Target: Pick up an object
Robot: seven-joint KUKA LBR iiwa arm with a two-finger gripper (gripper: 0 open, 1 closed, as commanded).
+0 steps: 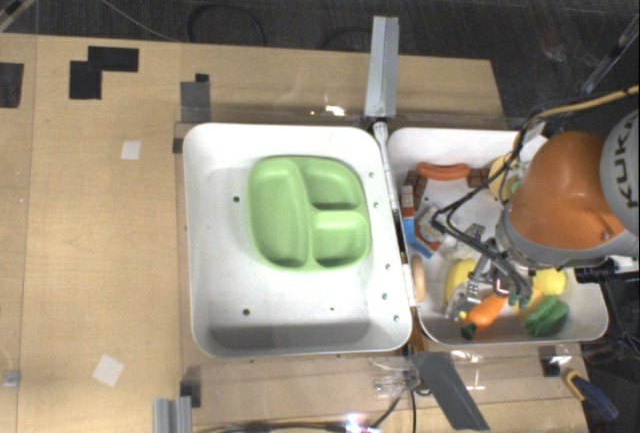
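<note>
Orange carrot-shaped toy (484,313) lies near the front of the right white bin (590,326), between a yellow plastic piece (458,275) and a green toy vegetable (545,318). Directly over it sits the metal claw (478,293); whether it grips is impossible to tell. A green sectioned tray (305,211) fills the left bin (215,251)

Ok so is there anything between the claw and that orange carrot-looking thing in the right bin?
Nothing visible stands between them. The claw is right down at the orange piece near the front of the right bin. A yellow piece and a green piece crowd it on either side, so a grab could catch those too.
</note>
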